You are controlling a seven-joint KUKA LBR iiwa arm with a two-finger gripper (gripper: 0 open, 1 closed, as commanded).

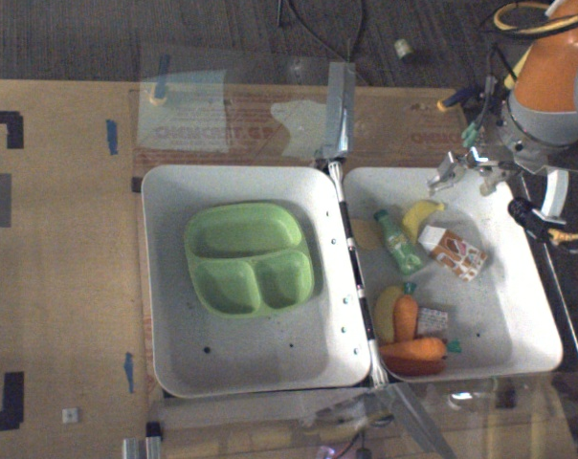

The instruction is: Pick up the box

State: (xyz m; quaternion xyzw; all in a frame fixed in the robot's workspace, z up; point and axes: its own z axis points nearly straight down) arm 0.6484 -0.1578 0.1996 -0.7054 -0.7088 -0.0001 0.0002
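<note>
The box, a small carton printed in brown, orange and white, lies tilted in the upper middle of the right bin. My gripper hangs over the bin's top edge, above and slightly right of the box and apart from it. Its fingers are spread open, with nothing between them. The arm's orange band is at the top right.
Left of the box are a green bottle and a yellow piece. A carrot, two orange-yellow pieces and a small grey packet crowd the bin's lower left. The left bin holds a green divided plate.
</note>
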